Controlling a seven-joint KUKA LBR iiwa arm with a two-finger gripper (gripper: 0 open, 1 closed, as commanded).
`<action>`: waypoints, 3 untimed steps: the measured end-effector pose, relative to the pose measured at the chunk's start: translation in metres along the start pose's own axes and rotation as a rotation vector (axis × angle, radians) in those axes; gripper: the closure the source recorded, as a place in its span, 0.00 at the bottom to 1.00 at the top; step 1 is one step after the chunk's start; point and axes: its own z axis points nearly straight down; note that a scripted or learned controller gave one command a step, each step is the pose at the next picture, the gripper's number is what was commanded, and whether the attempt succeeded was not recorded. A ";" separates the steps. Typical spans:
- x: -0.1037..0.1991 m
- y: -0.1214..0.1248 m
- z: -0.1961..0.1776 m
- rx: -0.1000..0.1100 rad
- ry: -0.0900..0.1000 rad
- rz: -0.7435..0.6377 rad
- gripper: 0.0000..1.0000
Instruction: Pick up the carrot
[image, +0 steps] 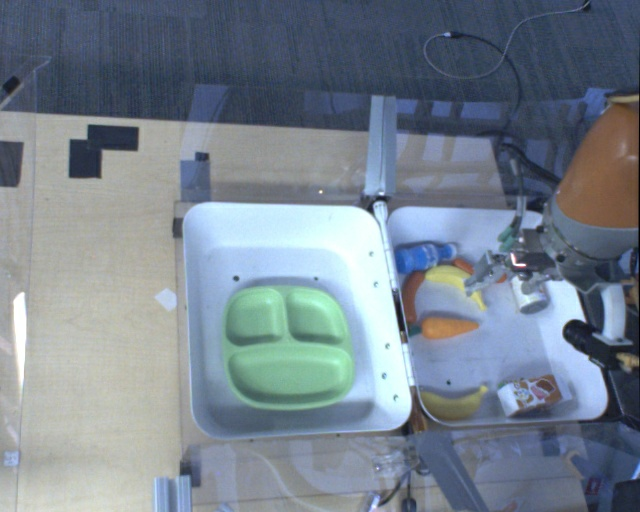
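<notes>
Fingers (487, 272), spread and empty, hover in the right bin (580, 395) above the carrot (450, 326); a green tray (289, 345) fills the left bin (210, 300).

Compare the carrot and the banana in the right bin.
The carrot is orange with a green end; the banana is yellow. The carrot lies straight, mid-bin; the banana curves along the near wall at the bin's front left corner. The carrot touches the pile of toys behind it; the banana lies apart. Both lie flat in the right bin.

Pale wooden bench (90, 330) with black markers (100, 148), beyond it dark blue-grey carpet (250, 45) and a looping cable (480, 50).
</notes>
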 end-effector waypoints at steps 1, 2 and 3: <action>0.004 0.001 0.137 -0.008 -0.001 0.002 0.00; 0.006 0.003 0.125 -0.014 0.001 0.001 1.00; 0.079 0.004 0.041 -0.005 -0.002 -0.602 1.00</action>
